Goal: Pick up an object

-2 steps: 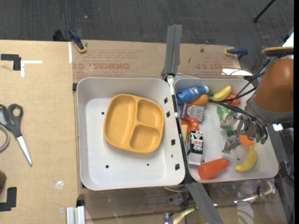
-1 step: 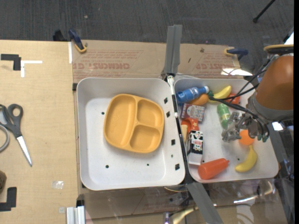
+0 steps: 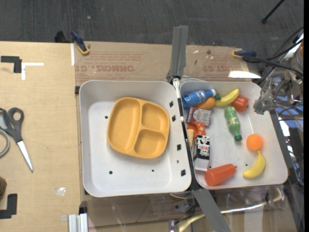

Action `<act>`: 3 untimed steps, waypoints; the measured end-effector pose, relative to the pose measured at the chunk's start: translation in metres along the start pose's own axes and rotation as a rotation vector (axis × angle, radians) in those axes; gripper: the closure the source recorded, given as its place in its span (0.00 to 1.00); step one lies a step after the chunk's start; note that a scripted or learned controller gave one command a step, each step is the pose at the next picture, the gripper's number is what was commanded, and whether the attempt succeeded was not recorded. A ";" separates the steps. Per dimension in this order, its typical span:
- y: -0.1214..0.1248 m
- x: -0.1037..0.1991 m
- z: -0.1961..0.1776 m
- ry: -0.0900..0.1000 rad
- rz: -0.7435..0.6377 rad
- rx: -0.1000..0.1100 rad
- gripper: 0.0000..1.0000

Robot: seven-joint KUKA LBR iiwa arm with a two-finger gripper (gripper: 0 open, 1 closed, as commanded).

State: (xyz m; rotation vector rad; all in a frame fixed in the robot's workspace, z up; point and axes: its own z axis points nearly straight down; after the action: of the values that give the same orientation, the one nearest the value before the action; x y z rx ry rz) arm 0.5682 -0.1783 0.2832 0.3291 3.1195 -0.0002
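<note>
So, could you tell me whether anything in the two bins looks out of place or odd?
Nothing looks spilled or damaged. The yellow divided plate lies alone in the left bin, while the toys sit jumbled in the right bin.

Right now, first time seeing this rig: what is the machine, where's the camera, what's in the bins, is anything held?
One camera sits above the bench and looks down at a slant. The machine is a robot arm that reaches in from the right; its gripper hangs over the top right corner of the right bin. Nothing shows between its fingers, so it holds nothing I can see.

The left bin carries a yellow divided plate. The right bin carries toy food and packs: a blue bottle, a green bottle, two bananas, an orange ball, a red pepper-like piece, a small milk carton and a red packet.

Outside the bins, scissors lie on the bench at far left. The job is simply to pick up one object.
</note>
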 end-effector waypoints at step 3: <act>0.008 0.003 0.191 0.003 0.347 0.000 0.00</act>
State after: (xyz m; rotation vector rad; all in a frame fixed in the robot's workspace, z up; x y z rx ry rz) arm 0.5673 -0.1704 0.0922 0.8637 3.0186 0.0009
